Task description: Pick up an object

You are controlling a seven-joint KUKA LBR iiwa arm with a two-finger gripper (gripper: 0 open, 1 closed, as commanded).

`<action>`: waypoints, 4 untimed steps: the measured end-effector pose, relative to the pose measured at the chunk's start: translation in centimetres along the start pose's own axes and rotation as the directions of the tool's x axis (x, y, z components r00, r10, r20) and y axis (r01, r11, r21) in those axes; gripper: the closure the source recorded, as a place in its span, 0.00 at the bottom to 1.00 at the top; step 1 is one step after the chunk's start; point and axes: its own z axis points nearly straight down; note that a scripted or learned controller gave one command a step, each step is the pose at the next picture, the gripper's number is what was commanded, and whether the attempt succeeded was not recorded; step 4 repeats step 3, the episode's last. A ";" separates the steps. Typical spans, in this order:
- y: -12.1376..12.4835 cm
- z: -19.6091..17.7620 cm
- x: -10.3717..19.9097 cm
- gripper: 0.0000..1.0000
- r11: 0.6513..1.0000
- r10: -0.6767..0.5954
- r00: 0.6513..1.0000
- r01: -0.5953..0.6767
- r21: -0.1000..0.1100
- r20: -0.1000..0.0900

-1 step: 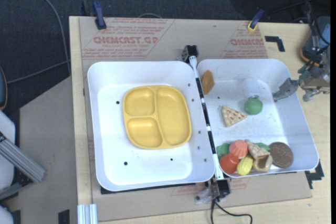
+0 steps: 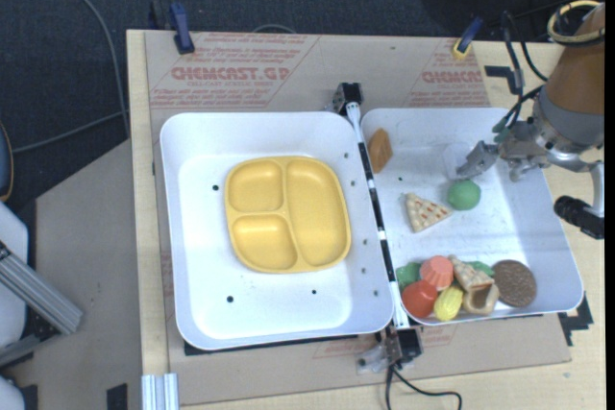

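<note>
Your jaws (image 2: 492, 158) hang over the right bin (image 2: 567, 250), near its far edge, spread apart with nothing between them. The green ball (image 2: 464, 195) sits just beside them, toward the bin's middle, so it looks the likeliest target (it lies apart from its neighbours, leaving room on both sides). The pizza wedge (image 2: 424, 211) lies near it. The crowded toy pile (image 2: 459, 286) hugs the near edge. The yellow tray (image 2: 286, 212) fills the left bin (image 2: 192, 206).
</note>
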 end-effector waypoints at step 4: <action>3.0 -3.5 10.7 1.00 1.000 0.000 1.000 0.000 -0.005 0.000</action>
